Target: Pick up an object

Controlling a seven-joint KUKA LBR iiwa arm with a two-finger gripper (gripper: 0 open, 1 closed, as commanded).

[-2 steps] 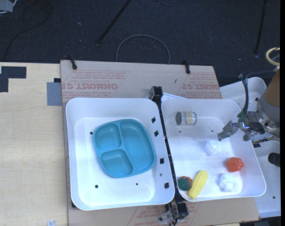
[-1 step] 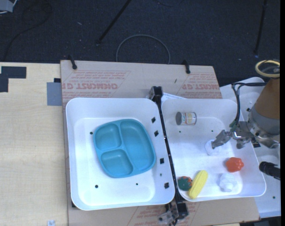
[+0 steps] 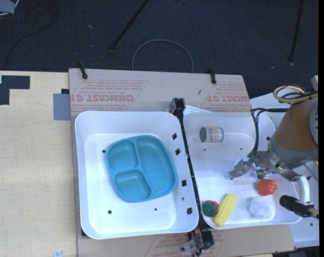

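The right bin holds a small metal can lying on its side near the back. A red-orange round object sits toward the right. At the front edge are a yellow corn cob, a small green object and a pale crumpled object. My gripper hangs low over the bin's middle, left of the red-orange object and apart from it. Nothing shows in its grasp.
The left bin holds a blue divided plate. A black divider separates the two bins. My arm's orange band covers the right bin's right side.
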